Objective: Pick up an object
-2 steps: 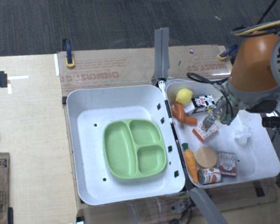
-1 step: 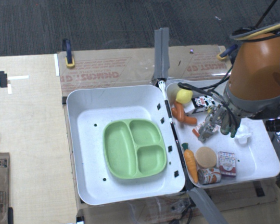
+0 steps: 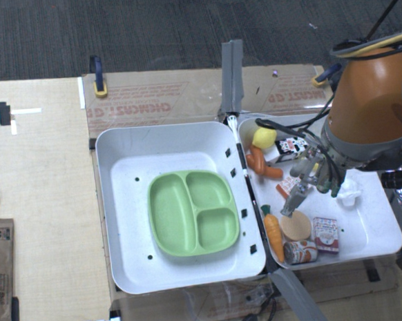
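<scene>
The gripper [image 3: 295, 199] hangs over the middle of the right bin [image 3: 373, 236], its fingers pointing down toward seven o'clock. Whether they stand apart or closed cannot be told; they merge into one grey, blurred shape, and nothing can be seen between them. The arm [image 3: 373, 101] enters from three o'clock, its orange band filling the upper right corner and covering much of the bin's far side, with black and yellow cables looping over it.

Several objects lie in the right bin. Just below the fingertips, at six o'clock, sits a tan round lid or cup [image 3: 296, 226], and beneath that a can with a red label [image 3: 302, 253] lies on its side. Beside the can at three o'clock is a small red and white carton [image 3: 326, 235]. An orange carrot [image 3: 274, 237] lies along the bin's left wall, at about eight o'clock from the gripper. At eleven o'clock are a yellow lemon-like fruit [image 3: 263, 138] and an orange sausage-shaped toy [image 3: 260, 164]; a black and white box [image 3: 290, 146] next to them is partly hidden by cables. A crumpled white item [image 3: 349, 194] at three o'clock is hard to tell from the white floor.

The left bin [image 3: 121, 197] holds a pale green divided plate [image 3: 193, 212] with three compartments, lying flat at its centre.
</scene>
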`<move>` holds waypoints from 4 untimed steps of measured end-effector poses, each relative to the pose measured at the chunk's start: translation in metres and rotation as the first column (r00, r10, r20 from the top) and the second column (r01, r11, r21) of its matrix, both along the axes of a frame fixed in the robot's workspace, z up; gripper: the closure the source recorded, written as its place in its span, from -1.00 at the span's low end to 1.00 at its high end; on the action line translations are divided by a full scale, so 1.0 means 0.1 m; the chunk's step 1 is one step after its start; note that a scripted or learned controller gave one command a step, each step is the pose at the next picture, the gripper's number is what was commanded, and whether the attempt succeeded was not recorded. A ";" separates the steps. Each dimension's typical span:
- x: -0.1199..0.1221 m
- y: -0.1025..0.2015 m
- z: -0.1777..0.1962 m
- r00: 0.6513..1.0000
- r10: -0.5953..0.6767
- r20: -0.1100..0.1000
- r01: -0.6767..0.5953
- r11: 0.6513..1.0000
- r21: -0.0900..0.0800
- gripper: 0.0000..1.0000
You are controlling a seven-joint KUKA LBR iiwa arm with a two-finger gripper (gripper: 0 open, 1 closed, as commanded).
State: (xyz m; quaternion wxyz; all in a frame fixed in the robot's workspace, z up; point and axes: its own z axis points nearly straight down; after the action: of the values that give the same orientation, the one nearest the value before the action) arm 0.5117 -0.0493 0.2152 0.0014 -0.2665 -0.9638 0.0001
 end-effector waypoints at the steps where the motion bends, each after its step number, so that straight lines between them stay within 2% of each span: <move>1: -0.24 -0.30 -0.21 0.981 -0.196 -0.001 0.196 0.981 -0.001 -1.00; 2: -0.18 -0.20 -0.26 0.992 -0.130 -0.002 0.130 0.992 -0.001 -1.00; 3: 0.14 -0.86 -1.19 0.993 -0.116 0.012 0.116 0.993 -0.001 -1.00; 4: -0.29 -0.89 -1.19 0.975 -0.220 0.015 0.220 0.975 0.002 -1.00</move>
State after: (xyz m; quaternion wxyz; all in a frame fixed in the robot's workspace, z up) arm 0.4826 -0.1381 0.0958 -0.0058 -0.3716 -0.9284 -0.0021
